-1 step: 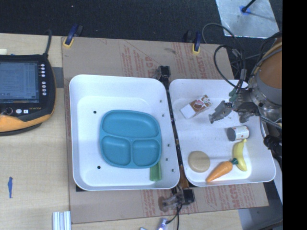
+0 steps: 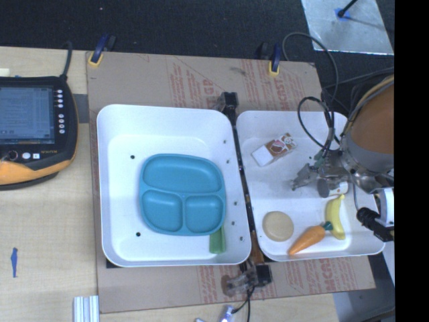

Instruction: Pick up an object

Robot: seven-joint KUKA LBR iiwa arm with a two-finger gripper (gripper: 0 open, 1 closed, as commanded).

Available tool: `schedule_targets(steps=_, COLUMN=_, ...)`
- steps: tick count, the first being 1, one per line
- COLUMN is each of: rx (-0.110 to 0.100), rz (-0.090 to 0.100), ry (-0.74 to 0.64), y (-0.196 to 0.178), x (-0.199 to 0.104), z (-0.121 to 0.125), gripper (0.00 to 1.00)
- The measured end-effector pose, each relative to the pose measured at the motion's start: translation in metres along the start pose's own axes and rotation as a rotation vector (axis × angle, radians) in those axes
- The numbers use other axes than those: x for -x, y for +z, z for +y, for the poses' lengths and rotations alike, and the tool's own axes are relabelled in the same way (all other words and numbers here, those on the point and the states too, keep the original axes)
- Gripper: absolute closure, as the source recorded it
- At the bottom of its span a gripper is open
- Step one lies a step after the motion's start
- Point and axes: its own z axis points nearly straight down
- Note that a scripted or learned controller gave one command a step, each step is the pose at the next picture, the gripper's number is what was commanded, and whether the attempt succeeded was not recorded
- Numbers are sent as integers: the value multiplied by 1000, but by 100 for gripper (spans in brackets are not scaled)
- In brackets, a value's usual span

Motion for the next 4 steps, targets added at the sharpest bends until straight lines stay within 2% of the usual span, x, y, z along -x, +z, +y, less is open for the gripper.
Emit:
schedule_targets(steps=1, rx=4, rz=1, ry=0, y=-12, x=-20, z=76, gripper=0)
schedule_targets(steps=2, rx=19, rz=-2, ry=0, y=34, x=-15, z=108, gripper=0)
schedule_targets(steps=3, rx=28, rz=-4, ry=-2, y=39, x=-29, z=135, gripper=0)
schedule_targets(steps=4, rx=35, rz=-9, ry=-2, y=24, x=-26, z=137, gripper=100)
